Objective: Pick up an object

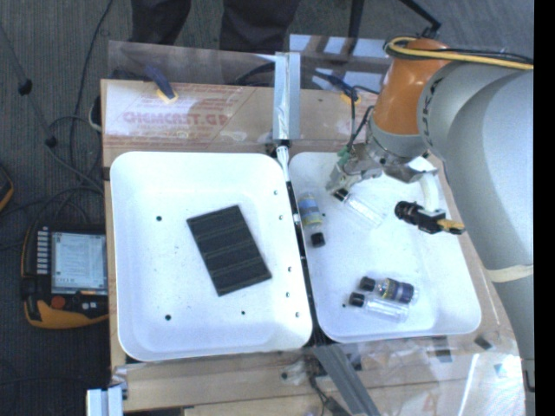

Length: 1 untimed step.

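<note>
**Robot pincer low in the right bin, next to a clear tube**

Seen from the camera above the worktop point(199, 120), two white bins sit side by side. The grey arm point(490, 146) reaches in from the right. Its pincer point(341, 187) is down at the far end of the right bin point(438, 297). I cannot tell whether the pincer is spread or pressed together, and nothing can be seen held in it.

A clear tube point(362, 209) lies flat just beside the pincer tip, which makes it the likely target. A small vial point(307, 204) and a black cap point(317, 239) rest against the dividing wall, probably awkward to reach. Two dark-capped vials point(386, 291) lie together near the front, well apart from the pincer.

The left bin point(143, 306) holds a dark ribbed slab point(228, 250), lying flat and at an angle. It looks too wide to grip easily.
</note>
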Motion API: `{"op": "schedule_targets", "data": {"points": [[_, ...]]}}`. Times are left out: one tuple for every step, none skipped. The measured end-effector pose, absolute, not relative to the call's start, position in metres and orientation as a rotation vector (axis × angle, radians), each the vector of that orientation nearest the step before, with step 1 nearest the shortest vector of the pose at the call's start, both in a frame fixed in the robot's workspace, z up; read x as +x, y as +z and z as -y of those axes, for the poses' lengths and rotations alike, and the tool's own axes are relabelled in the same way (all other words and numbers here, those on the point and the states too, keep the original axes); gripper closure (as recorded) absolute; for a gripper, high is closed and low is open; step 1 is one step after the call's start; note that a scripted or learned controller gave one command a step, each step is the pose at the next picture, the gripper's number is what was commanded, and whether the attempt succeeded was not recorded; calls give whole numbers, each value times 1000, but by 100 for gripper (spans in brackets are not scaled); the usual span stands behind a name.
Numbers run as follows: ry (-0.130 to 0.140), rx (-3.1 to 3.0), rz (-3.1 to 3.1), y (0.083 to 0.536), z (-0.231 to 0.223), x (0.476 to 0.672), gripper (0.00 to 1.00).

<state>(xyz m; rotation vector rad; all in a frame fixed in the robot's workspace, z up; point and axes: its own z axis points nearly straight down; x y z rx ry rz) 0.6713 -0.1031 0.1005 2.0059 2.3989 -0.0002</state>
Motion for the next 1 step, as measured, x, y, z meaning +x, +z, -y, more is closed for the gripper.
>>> {"op": "schedule_targets", "data": {"points": [[-3, 2166, -2275, 203, 55, 668, 100]]}}
